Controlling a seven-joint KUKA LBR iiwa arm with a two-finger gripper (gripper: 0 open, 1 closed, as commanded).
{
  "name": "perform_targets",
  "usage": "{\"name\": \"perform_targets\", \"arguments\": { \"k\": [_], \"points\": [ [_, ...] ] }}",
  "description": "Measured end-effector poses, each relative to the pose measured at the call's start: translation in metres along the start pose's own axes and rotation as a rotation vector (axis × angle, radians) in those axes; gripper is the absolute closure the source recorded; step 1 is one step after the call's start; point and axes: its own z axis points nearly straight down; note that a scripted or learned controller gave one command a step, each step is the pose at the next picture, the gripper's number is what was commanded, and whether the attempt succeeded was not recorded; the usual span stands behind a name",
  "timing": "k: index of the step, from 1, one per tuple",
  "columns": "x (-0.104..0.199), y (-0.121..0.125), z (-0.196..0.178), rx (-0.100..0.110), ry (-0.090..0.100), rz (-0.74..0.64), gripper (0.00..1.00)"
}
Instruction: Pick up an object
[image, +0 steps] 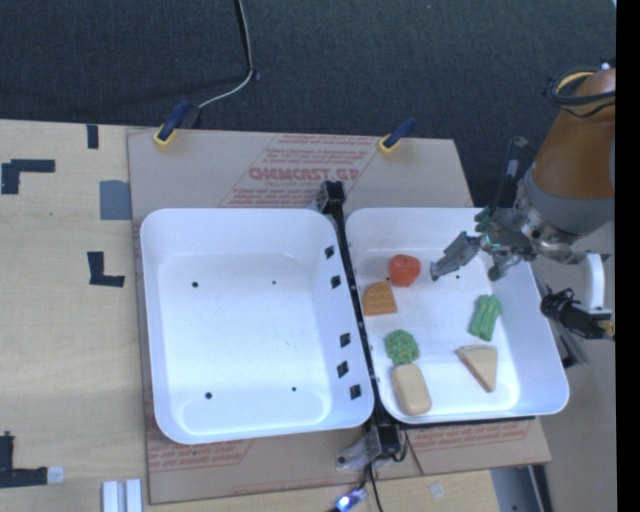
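Holding tomato (404, 269), cheese wedge (480, 365), broccoli (402, 346): right bin (540, 395); gripper (470, 258) fingers spread, nothing between.

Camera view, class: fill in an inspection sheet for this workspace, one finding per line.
Surface: bench with cardboard sheet under two white bins.
Job's things: right bin holds red piece, orange piece, green floret, tan roll, green stick, pale wedge.
Clutter: left bin, nothing seen inside.
Grippers: gripper above right bin, holding nothing.
Cables: white cable at top.
Surroundings: dark floor.
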Motion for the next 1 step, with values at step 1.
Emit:
{"name": "perform_targets", "arguments": {
  "k": [1],
  "points": [
    [0.0587,0.0813,0.0716,0.002,0.001,-0.007,0.00]
  ]
}}
